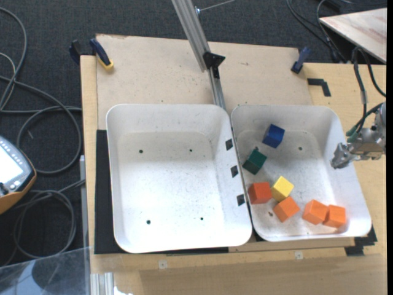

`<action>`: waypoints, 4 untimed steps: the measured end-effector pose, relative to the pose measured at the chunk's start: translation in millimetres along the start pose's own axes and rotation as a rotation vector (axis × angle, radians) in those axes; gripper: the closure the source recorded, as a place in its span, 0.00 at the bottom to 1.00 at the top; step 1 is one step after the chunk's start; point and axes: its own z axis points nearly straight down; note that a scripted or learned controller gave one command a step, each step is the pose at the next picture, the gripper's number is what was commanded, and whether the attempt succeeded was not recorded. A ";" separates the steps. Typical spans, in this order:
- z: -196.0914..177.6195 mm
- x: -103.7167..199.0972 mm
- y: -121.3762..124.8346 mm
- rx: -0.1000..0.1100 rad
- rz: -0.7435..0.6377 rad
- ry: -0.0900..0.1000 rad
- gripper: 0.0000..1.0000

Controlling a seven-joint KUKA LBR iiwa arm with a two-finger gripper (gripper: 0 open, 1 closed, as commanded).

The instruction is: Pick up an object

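Blocks lie in our right bin [328, 118]: blue block [274, 135], green block [255, 161], yellow block [282, 187], four orange. Our gripper [341, 157] hangs at that bin's right rim, holding nothing.

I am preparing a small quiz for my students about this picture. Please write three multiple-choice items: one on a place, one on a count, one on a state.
1. Where does the blue cube lie?
A. In the left bin
B. In the right bin, towards its far side
C. On the bench outside the bins

2. How many cubes lie in the right bin?
A. Four
B. Nine
C. Seven

3. Where is the gripper in relation to the cubes?
A. At the right bin's right wall, apart from every cube
B. Pressing on the yellow cube
C. Lifting the green cube over the left bin

Answers: 1 B, the blue cube sits above the green cube in the right bin. 2 C, one blue, one green, one yellow and four orange or red-orange ones. 3 A, it hangs by the right wall, touching no cube.
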 end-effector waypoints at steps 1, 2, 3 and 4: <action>-8.0 42.0 20.3 0.003 -0.004 0.003 1.00; -2.5 96.5 47.5 0.003 -0.005 0.004 1.00; 5.5 146.2 70.1 0.004 -0.004 0.003 1.00; -7.0 194.2 90.3 0.003 -0.004 0.005 1.00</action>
